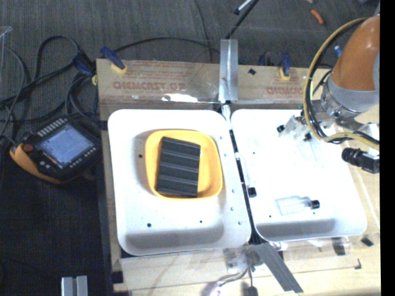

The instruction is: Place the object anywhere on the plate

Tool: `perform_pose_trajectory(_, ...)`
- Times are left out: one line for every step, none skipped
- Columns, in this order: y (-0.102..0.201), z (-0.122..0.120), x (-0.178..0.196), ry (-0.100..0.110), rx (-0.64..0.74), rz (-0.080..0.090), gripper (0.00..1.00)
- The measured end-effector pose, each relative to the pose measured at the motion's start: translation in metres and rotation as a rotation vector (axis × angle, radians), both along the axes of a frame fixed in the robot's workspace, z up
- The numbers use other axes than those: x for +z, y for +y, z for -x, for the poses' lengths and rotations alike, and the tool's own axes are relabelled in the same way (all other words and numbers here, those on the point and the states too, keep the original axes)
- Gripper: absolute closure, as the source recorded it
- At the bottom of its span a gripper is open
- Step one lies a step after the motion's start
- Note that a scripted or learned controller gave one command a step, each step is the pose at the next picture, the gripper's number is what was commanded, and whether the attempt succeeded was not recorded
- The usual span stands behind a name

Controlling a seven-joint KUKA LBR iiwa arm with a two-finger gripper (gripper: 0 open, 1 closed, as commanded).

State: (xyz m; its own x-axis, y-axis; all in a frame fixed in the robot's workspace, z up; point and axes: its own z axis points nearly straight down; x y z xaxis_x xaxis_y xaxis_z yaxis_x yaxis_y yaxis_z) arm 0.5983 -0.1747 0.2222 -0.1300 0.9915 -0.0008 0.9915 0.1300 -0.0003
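A yellow plate lies in the left white bin. A dark grey ribbed block rests flat on the plate and covers most of its middle. In the right white bin, a small clear vial with a black cap lies on its side near the front wall. My gripper hangs over the back right part of the right bin, well behind the vial and apart from it. The grey wrist and orange band rise above it at the right edge. Nothing is visibly held.
A metal divider runs between the two bins. A cardboard wall with blue clamps stands behind them. A teach pendant and cables lie on the floor at the left. Yellow and black cables loop around the wrist.
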Motion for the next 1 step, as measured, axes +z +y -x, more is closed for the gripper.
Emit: perform_pose_trajectory(0.0001, -0.0001, 0.0001, 0.000, 0.000, 0.000, 0.00)
